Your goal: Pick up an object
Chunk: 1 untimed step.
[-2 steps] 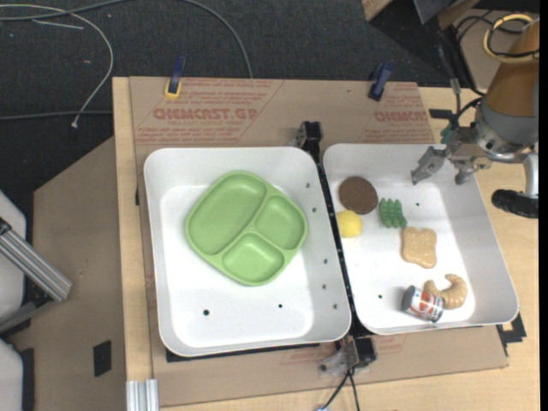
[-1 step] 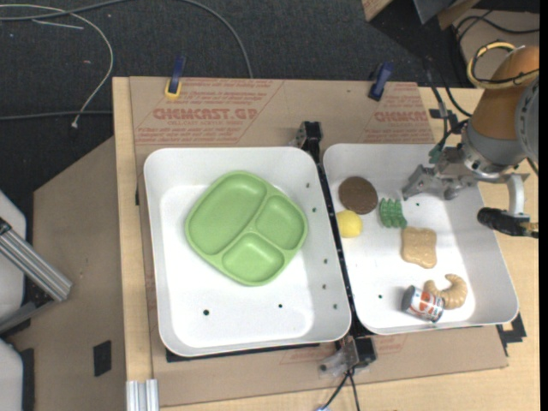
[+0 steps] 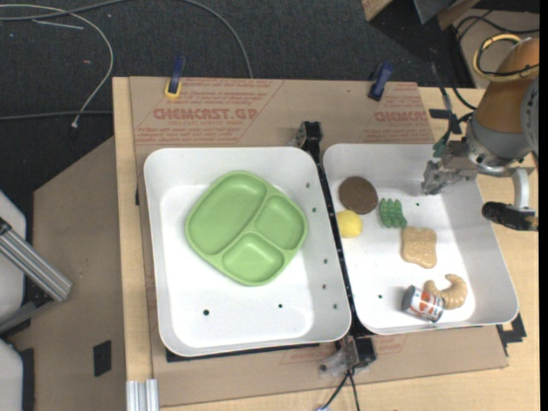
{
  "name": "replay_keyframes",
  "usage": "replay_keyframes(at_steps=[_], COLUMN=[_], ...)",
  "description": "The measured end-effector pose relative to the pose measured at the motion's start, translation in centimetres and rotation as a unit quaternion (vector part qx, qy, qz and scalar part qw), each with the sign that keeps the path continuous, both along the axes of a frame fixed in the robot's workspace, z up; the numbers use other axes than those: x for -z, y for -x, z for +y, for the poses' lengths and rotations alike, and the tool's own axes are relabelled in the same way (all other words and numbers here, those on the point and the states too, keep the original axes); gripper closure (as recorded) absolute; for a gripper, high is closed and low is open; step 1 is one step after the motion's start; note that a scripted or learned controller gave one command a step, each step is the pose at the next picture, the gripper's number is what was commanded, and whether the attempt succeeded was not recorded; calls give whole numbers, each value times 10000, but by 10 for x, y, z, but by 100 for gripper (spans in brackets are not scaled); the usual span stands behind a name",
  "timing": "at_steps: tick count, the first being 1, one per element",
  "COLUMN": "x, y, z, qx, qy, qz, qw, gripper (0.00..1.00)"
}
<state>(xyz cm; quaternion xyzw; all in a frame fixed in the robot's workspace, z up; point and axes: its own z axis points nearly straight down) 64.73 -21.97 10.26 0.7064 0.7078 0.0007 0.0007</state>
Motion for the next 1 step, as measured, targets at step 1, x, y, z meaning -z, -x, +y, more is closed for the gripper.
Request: replay_keyframes(at_steps=[1], x=[-62], y=[-1], z=[-3], qx=[4], qy=[10], qz=[-18], qw=[10000], gripper=[100])
